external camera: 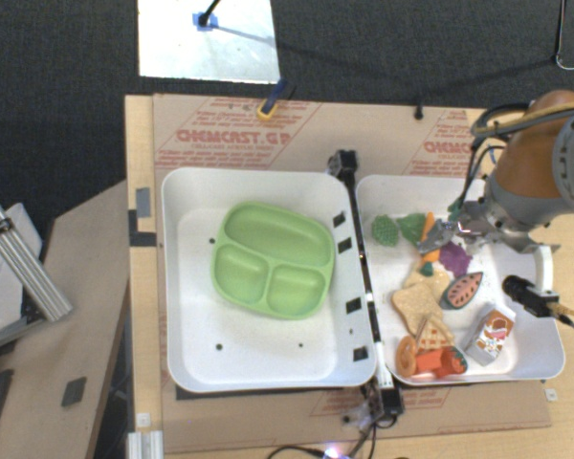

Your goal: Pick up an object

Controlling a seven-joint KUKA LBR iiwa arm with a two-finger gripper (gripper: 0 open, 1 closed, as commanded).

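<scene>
Two white bins share the table: the left bin (187,285) carries a green divided plate (273,259), the right bin (545,352) crowded toy food (430,318). The gripper (456,228) hangs low over its far-left cluster, its state impossible to tell, arm cut off right.

**That KUKA arm up close**

So the arm (555,156) is mostly grey with a fat rounded orange band above the wrist. Dark cables loop along its upper side, with a thin yellowish one among them. The gripper (456,226) end is silvery metal, kinda cluttered, too small to make out details.
</scene>
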